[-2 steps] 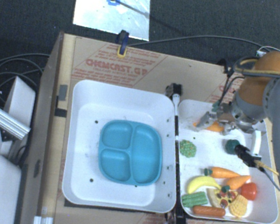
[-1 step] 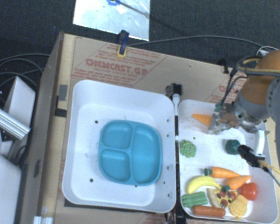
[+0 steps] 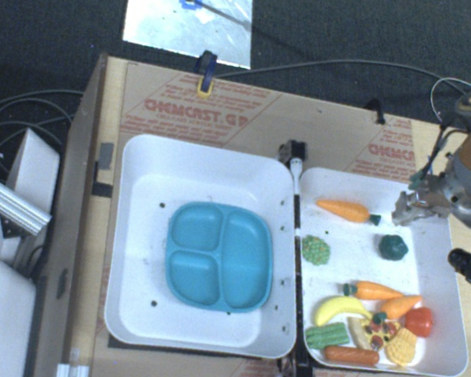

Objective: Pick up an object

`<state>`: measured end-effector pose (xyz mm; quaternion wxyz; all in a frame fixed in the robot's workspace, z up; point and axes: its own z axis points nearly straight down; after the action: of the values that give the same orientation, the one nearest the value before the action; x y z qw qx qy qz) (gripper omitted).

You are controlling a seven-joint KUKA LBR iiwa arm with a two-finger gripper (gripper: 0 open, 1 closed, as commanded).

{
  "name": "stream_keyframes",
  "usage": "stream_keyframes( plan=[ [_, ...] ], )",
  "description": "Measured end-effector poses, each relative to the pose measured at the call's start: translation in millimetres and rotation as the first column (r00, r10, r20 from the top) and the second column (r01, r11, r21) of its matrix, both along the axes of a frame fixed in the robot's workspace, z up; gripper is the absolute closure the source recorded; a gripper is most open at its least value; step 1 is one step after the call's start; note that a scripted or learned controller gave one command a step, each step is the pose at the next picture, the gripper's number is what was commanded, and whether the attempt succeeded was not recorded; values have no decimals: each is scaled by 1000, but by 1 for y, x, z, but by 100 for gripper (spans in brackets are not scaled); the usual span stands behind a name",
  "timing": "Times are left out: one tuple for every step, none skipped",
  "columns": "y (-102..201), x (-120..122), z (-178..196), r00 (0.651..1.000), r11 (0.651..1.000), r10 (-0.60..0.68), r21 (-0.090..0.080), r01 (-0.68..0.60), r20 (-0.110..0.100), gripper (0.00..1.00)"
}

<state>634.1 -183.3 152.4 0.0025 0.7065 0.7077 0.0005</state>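
Hand [image 3: 412, 206] hovers over the right white bin [image 3: 452, 309] near a long orange plastic carrot [image 3: 344, 210]; its grip I can't tell.

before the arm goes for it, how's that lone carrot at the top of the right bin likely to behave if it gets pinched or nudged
The carrot looks like a moulded toy, so it is probably stiff and light. Its rounded, tapered body lying flat on the right bin suggests it may roll or swing round if nudged. The smooth-looking surface could slip from a pinch near the narrow tip. The end effector sits just to its right.
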Motion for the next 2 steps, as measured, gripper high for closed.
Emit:
stream_keyframes(
  plan=[
    [1, 0, -1, 1000, 1000, 1, 1, -1, -1, 0],
    [-15, -4, -69, 1000, 1000, -1, 2, 1, -5, 0]
  ],
)
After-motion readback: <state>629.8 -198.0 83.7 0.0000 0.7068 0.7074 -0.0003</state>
